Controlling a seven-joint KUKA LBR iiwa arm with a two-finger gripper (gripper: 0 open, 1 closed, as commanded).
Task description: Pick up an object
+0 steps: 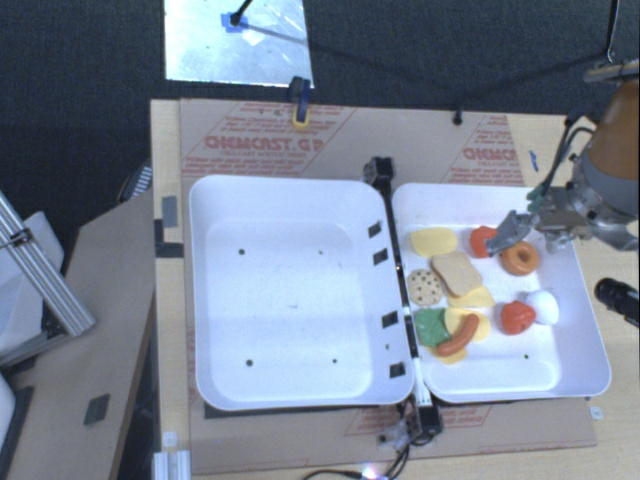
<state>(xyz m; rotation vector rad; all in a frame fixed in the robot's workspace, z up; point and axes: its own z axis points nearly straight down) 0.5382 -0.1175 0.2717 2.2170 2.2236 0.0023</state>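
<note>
The end effector (512, 230) hangs low over the right bin (575, 368), beside a red tomato (483, 240) and an orange ring-shaped donut (520, 259). I cannot tell if it is open or closed. The other toy foods lie near, in the same bin.

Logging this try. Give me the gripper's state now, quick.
Gripper: cannot be told; it hangs over the right bin, close beside the donut and a tomato, with nothing seen held.
</note>
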